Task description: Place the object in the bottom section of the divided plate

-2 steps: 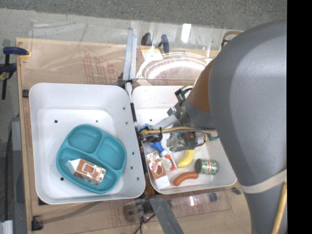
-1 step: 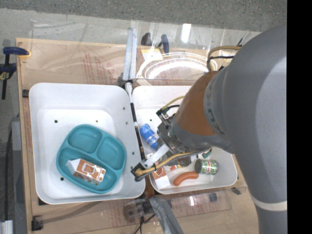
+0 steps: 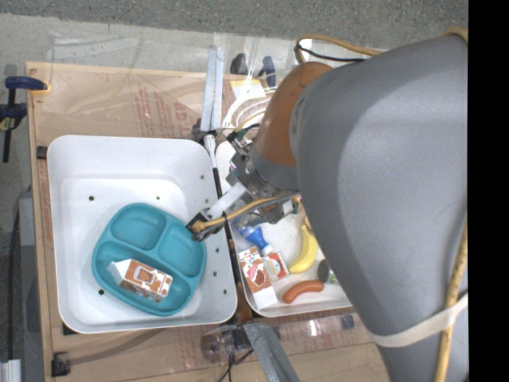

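Note:
A teal divided plate (image 3: 163,241) lies in the left white bin (image 3: 119,161). A small white and orange carton (image 3: 141,277) lies on its side in the plate's large bottom section. The two smaller upper sections hold nothing. My gripper (image 3: 248,183) hangs over the divide between the two bins, up and to the right of the plate and apart from the carton. The orange-banded wrist and the grey arm hide most of it.
The right bin (image 3: 266,305), largely under the arm, holds a banana (image 3: 306,249), a red sausage (image 3: 302,291), a red and white carton (image 3: 258,269) and a small blue item (image 3: 253,235). A metal bar (image 3: 211,90) stands behind the bins.

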You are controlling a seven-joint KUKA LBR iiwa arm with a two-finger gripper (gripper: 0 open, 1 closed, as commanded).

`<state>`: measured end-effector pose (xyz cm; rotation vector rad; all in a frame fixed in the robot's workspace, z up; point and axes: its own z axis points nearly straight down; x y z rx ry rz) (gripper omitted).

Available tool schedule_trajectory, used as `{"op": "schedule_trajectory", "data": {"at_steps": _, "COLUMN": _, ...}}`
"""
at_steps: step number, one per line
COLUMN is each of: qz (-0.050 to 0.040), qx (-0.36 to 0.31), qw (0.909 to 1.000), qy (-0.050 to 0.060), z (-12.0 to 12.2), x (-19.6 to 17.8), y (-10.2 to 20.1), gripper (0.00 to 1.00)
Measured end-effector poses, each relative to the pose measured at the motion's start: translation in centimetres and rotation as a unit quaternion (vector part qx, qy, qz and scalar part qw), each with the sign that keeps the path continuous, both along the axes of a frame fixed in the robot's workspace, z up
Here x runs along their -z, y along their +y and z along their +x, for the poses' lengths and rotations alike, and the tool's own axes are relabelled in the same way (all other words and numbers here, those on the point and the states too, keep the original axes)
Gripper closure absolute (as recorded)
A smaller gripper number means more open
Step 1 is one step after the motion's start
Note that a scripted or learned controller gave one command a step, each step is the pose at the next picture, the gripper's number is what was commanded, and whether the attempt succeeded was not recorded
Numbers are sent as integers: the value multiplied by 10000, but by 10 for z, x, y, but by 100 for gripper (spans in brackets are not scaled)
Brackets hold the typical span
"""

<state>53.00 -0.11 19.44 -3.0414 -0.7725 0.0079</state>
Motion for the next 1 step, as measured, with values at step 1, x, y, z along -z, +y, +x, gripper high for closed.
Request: {"op": "schedule_trajectory", "data": {"at_steps": 1, "qz": 4, "qx": -185, "qw": 9998, "qy": -6, "z": -39, "x": -23, "y": 22, "gripper": 100}}
